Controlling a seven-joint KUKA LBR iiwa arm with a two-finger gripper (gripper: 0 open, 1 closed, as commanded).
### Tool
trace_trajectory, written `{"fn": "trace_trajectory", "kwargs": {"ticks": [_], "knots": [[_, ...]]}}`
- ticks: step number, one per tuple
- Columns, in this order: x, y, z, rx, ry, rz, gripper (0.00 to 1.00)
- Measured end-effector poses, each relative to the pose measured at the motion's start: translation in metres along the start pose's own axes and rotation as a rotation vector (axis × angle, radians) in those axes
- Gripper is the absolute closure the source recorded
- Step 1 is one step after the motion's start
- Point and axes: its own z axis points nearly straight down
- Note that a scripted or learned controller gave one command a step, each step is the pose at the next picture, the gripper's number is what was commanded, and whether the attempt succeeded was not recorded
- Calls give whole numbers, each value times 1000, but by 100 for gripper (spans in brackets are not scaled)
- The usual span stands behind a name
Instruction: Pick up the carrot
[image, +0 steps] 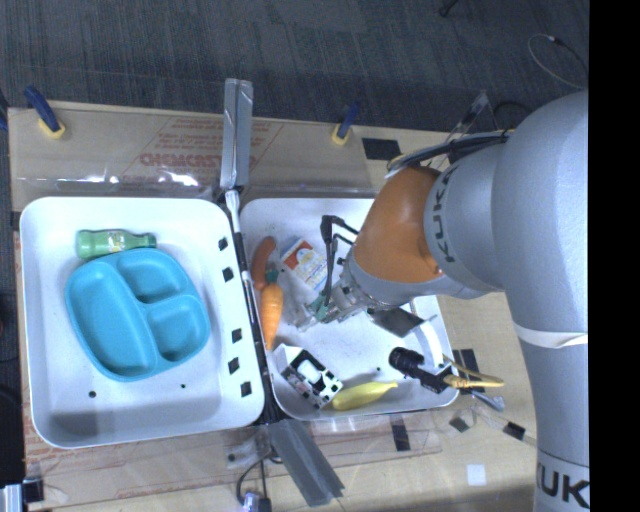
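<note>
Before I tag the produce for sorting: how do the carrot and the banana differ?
Colour: the carrot is orange, the banana yellow. Pose: the carrot lies along the right bin's left wall, running up the view; the banana lies across, by the near wall. Shape: the carrot looks straight and tapered, the banana slightly curved. Both are long and lie in the same bin.

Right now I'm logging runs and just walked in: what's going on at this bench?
The grey arm reaches over the right bin, its end effector down close beside the carrot. The carrot lies along that bin's left wall, not yet lifted. A banana lies at the bin's near edge. The left bin holds a blue plate and a green bottle.
</note>
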Motion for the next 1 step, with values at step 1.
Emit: {"fn": "trace_trajectory", "kwargs": {"ticks": [1], "knots": [[97, 60, -91, 0, 2, 70, 100]]}}
